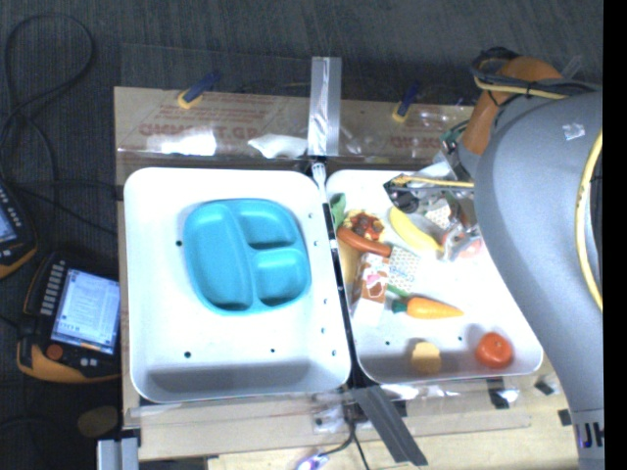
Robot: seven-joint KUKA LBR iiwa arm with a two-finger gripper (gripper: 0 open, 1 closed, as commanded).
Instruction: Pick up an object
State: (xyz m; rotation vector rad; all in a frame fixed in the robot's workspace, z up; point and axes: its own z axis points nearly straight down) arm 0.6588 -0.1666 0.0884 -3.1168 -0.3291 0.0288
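Observation:
The right bin [529, 355] holds a pile of toy food: a yellow banana [412, 231], a red hot dog [364, 243], an orange carrot [428, 307], a red tomato [494, 349], a small tan block [425, 356] and a round dark-topped piece [363, 224]. My gripper [440, 202] hangs over the bin's back part, just above and right of the banana. Its metal parts are cluttered and partly covered by the grey arm [549, 204].
The left bin [157, 360] holds a blue divided plate [247, 253]. A taped ridge [338, 292] separates the two bins. The grey arm covers the right bin's right side. A handheld screen [78, 311] lies on the floor at the left.

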